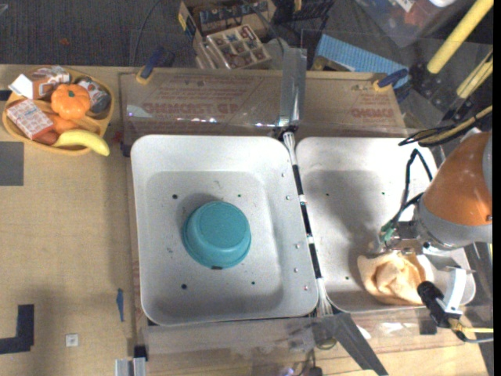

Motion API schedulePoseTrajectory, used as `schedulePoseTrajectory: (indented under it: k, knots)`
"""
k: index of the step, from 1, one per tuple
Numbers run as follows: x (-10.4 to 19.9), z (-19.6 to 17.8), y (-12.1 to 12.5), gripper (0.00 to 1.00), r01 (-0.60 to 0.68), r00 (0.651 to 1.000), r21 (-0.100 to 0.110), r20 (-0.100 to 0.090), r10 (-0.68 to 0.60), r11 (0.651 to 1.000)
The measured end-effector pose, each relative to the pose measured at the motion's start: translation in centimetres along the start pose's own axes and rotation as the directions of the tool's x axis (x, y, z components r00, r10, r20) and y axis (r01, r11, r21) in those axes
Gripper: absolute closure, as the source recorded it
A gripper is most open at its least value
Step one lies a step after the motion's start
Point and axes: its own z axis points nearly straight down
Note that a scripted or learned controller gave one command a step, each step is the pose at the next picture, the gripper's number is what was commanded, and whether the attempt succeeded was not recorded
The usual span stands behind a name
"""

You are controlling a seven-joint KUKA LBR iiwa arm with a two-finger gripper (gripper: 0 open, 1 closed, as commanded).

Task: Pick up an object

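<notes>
A crumpled tan cloth [394, 279] is seen at 5 o'clock in the right bin [344, 178], under the gripper [407, 245]. Jaw state cannot be told. The cloth is judged soft and light; a raised fold should be pinched. A teal bowl [218, 234] is left inverted in the left bin [156, 163].

- Two shallow white bins side by side on the worktop: the left bin [149, 210] and the right bin [344, 178].
- One teal bowl [218, 234], upside down, in the left bin.
- One tan crumpled cloth-like object [391, 279] in the right bin.
- One yellow basket [16, 124] at the worktop's far left corner.
- In the basket: one banana [82, 140], one small orange pumpkin [70, 102], and a few small packets, too jumbled to count.
- One robot arm [463, 194].
</notes>
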Motion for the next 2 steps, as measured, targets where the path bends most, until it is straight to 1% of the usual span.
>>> schedulePoseTrajectory:
  k: [1, 2]
  knots:
    - [0.0, 0.0, 0.0, 0.0, 0.0, 1.0, 0.0, 0.0, 0.0, 1.0]
    - [-3.9, 1.2, 2.3, 0.0, -0.025, 1.0, 0.006, 0.0, 0.025, 1.0]
